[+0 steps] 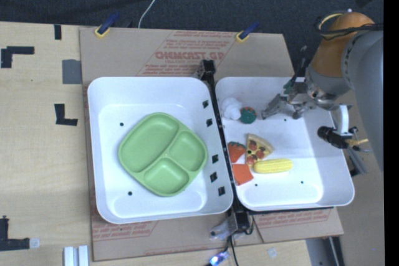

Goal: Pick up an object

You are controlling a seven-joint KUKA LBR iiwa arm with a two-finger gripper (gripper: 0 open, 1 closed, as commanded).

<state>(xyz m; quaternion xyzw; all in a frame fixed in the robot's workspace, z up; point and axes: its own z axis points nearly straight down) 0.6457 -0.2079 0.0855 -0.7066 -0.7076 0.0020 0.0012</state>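
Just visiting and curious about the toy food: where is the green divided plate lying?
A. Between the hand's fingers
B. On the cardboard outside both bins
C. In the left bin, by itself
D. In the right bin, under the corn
C: the green divided plate lies flat in the left bin, while the corn cob and pizza slice lie in the right bin.

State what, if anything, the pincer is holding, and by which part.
Nothing. The pincer hangs open over the right bin, apart from the teal toy and the corn.
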